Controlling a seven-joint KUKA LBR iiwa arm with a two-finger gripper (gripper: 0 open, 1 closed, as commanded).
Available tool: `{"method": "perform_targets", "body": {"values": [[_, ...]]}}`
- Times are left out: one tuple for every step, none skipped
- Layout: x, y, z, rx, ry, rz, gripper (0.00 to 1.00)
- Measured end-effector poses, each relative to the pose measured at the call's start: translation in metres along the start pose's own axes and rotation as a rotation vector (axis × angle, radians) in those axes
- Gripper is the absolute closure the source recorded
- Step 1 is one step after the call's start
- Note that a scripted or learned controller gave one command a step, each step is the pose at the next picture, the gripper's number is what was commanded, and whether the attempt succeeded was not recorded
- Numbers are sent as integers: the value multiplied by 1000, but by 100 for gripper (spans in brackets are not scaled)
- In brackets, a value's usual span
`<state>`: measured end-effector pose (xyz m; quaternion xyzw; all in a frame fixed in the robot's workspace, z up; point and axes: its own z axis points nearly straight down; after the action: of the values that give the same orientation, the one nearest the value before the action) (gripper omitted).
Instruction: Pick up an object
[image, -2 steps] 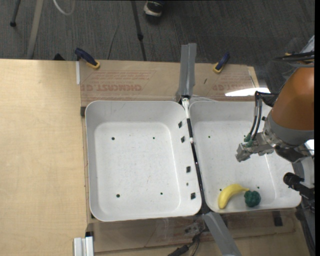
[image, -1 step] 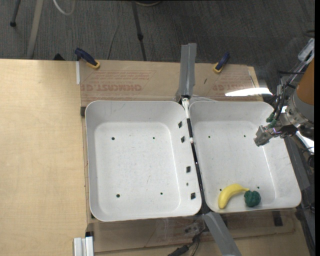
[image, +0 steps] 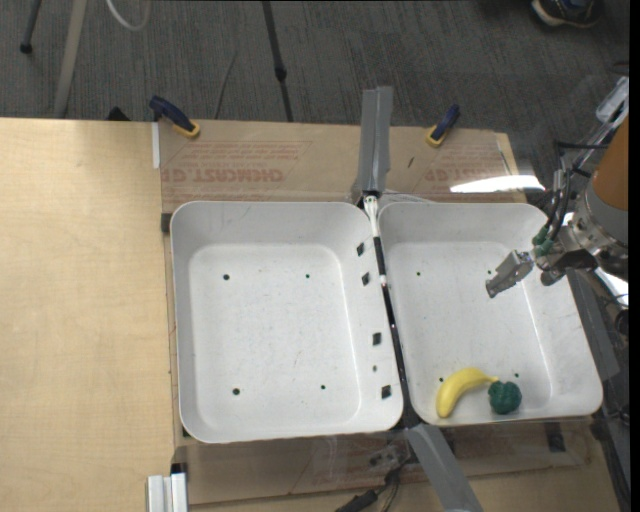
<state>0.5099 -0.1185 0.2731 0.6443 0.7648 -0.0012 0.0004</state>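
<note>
Two shallow white plastic bins sat side by side on a sheet of brown cardboard; the left bin (image: 270, 320) and the right bin (image: 470, 310) both had rounded corners, smooth matte floors and small dark holes dotted across them. A grey metal bar (image: 376, 140) ran down toward the seam between them; two clamps with blue and yellow handles (image: 172, 114) (image: 443, 125) gripped the cardboard's far edge, and pale wood-grained board (image: 80, 300) lay to the left.

In the right bin's near corner lay a yellow toy banana (image: 458, 388), curved, glossy and smooth, one blunt end pointing toward the bin's front wall; just beside it on the right sat a small dark green lumpy object (image: 504, 397), rounded and rough-textured, perhaps a toy vegetable, though its exact kind could not be told.

The gripper (image: 508, 272) hung over the right bin's right half, well apart from the banana and the green object; a grey metal finger (image: 502, 276) slanted down and leftward from the wrist; whether the fingers were spread or pressed together could not be told, and nothing was seen between them.
</note>
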Motion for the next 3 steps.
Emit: {"method": "perform_targets", "body": {"values": [[98,-17,83,5,1,425,0],[-53,4,5,1,0,392,0],[6,-33,142,5,3,484,0]]}}
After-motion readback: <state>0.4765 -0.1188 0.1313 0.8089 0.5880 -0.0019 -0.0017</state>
